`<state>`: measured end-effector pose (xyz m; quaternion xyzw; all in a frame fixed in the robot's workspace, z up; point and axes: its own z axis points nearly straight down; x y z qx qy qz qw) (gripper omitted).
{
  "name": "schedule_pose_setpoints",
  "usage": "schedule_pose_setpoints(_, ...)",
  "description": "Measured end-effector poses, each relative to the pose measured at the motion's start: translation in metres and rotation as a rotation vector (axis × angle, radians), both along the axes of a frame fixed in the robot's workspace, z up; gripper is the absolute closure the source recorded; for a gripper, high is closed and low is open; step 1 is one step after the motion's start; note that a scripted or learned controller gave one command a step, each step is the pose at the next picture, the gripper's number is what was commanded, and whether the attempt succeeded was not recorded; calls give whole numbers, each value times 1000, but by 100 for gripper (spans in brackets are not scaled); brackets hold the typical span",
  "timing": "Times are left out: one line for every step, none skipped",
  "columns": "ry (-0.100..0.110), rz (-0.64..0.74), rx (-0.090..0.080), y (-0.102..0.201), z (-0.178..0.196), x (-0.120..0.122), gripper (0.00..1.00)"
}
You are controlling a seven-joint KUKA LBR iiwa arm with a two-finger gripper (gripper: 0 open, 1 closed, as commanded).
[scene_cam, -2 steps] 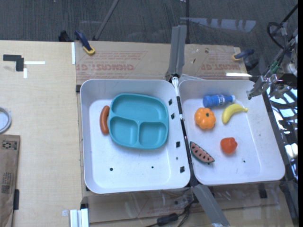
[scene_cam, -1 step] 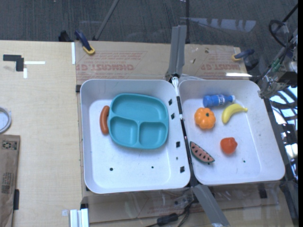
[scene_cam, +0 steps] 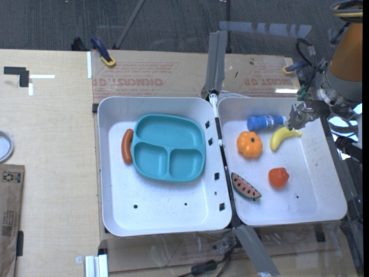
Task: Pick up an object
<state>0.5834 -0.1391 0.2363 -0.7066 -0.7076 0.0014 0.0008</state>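
Observation:
In the right bin [scene_cam: 323, 209] lie a blue bottle [scene_cam: 264, 122], a yellow banana [scene_cam: 282, 137], a small orange pumpkin [scene_cam: 249, 143], a red tomato [scene_cam: 278, 177] and a watermelon slice [scene_cam: 246, 187]. My gripper [scene_cam: 298, 119] hangs at the bin's far right side, just above the banana's upper end and right of the bottle. Nothing shows between its tips. The left bin [scene_cam: 112, 212] bears a teal divided plate [scene_cam: 169, 147] and a hot dog [scene_cam: 127, 145] to its left.
A grey post [scene_cam: 215, 62] rises behind the seam between the bins. Cardboard [scene_cam: 155, 77] lies behind them, with a blue-yellow clamp [scene_cam: 102, 52] on it. A tape roll [scene_cam: 3, 146] sits at the far left.

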Motion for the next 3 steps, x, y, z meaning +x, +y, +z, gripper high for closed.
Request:
schedule_pose_setpoints(-3, 2, -1, -13, 119, 45, 100)
schedule_pose_setpoints(0, 2, 0, -2, -18, 71, 100)
schedule_pose_setpoints(-3, 2, -1, 6, 121, 76, 100)
